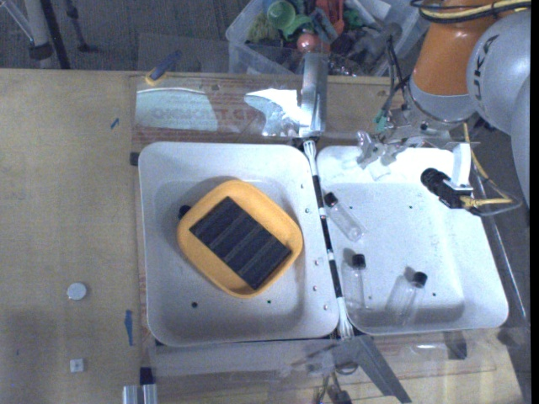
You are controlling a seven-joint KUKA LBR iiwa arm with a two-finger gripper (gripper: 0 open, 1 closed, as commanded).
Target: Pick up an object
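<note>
Arm [472, 49] sits at the table's far right corner, above the right bin's [480, 310] far edge. Jaws [376, 148] hang low near that rim; can't tell how far open, nothing visibly in them. Pick not done yet, by my read. Candidates: big yellow pad w/ dark ribbed panel [240, 237] mid left bin [160, 310]; three clear vials w/ black caps [341, 217] in right bin's left half and near edge. Approach, grasp, lift all left.

We're looking at a robotics lab: a wooden bench [59, 183] is carrying two white bins [160, 310]. At twelve o'clock, a clear tub [253, 36] is sitting crammed with toys, tripod legs [34, 23] standing at eleven.
</note>
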